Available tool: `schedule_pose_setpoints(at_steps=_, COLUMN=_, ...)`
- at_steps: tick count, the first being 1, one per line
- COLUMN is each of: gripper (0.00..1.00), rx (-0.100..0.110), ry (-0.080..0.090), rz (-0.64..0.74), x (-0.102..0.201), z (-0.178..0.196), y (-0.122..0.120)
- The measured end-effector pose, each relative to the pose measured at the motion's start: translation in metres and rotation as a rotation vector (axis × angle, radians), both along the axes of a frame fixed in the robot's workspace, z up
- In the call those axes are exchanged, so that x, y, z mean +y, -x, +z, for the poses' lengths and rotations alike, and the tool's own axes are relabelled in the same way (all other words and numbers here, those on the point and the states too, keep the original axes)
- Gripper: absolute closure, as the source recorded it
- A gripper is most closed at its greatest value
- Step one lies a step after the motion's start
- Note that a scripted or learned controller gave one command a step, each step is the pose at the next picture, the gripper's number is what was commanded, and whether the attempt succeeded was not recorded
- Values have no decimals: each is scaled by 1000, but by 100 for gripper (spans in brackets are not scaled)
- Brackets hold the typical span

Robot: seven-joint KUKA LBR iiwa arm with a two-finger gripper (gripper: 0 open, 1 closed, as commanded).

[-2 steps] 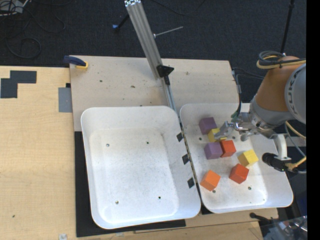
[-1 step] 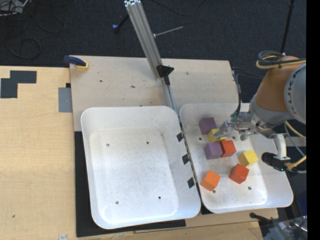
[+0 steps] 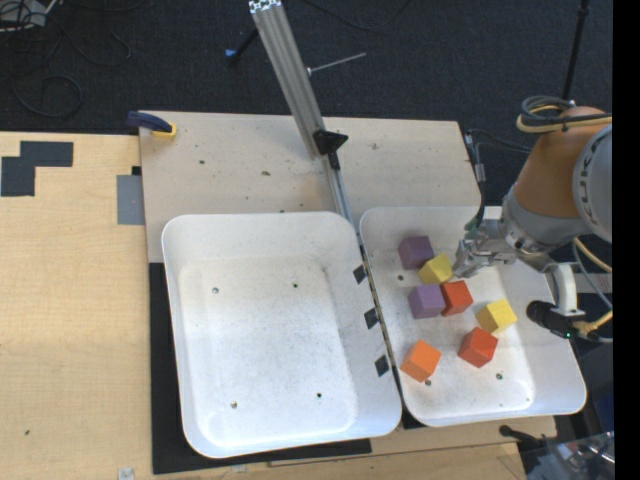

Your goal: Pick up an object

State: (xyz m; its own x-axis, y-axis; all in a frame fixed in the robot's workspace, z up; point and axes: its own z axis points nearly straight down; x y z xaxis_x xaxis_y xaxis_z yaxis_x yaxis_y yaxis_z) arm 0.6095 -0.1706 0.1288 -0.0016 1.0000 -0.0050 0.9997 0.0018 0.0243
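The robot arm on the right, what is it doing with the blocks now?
The gripper is down in the right bin, next to a yellow block and a purple block. Other purple, red, orange and yellow blocks lie nearby. It is not clear that anything is held yet.

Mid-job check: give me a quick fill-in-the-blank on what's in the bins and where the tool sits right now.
1. All the blocks lie in the ____ bin.
2. The tool is next to the ____ block beside the upper purple block.
3. The block nearest the divider between the bins is ____.
4. The number of purple blocks is ____.

Missing words: right; yellow; orange; two
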Motion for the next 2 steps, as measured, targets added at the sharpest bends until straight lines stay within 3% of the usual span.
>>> schedule_pose_setpoints(at_steps=1, gripper=100, rx=21, ry=-4, rz=1, x=-3, z=64, y=0)
schedule_pose_setpoints(at_steps=2, gripper=100, rx=19, ry=-3, rz=2, x=-9, z=125, y=5)
